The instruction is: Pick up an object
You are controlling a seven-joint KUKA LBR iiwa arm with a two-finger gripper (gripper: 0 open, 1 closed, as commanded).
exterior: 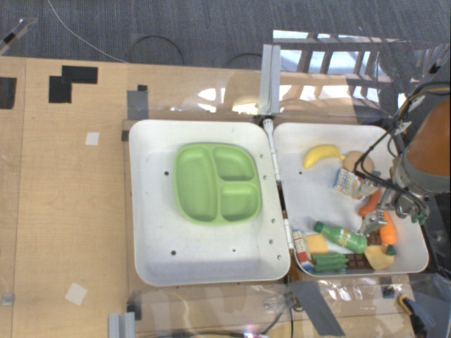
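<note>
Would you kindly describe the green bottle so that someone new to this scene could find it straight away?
Start at the right-hand white bin, the one crowded with toy food, and look along its near edge. The green bottle lies there on its side, slanting between a yellow banana farther back and a dark green block in front. It is the only long, glossy, bright green item in that bin.

The counter [63,210] is of light wood and takes the left and the lower part of the view. Two shallow white bins stand on it side by side, touching: the left bin [151,210] and the right bin [303,136]. Black patches [70,83] and small pale squares [92,139] lie on its surface at the left.
</note>
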